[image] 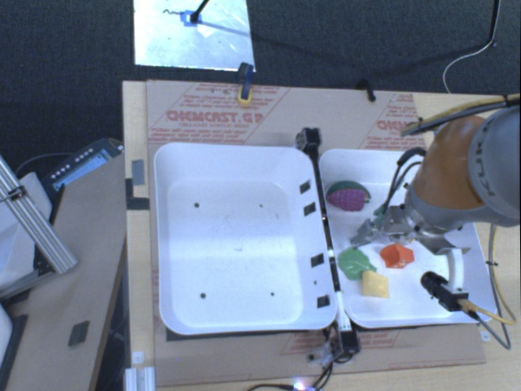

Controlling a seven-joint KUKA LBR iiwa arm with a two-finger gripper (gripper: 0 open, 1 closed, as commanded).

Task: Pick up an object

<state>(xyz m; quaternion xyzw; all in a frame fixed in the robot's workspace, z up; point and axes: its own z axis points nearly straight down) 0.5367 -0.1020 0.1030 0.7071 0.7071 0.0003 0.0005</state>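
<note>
The green piece (353,262), orange piece (397,256), yellow piece (374,283) and purple object (348,195) are lying in the right bin (366,163), and all are looking small, light and probably rigid plastic, best pinched across their narrow sides. The arm is reaching in from the right, wrist bent low, and the gripper (370,231) is hovering just above the green piece; whether it is spread or closed I cannot tell.

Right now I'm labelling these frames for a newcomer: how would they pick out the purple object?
Start at the right-hand white bin, the one the arm reaches over. The purple object lies near its far left corner, beside the divider between the bins. Unlike the green piece, orange piece and yellow piece clustered nearer the camera, it sits alone.
</note>
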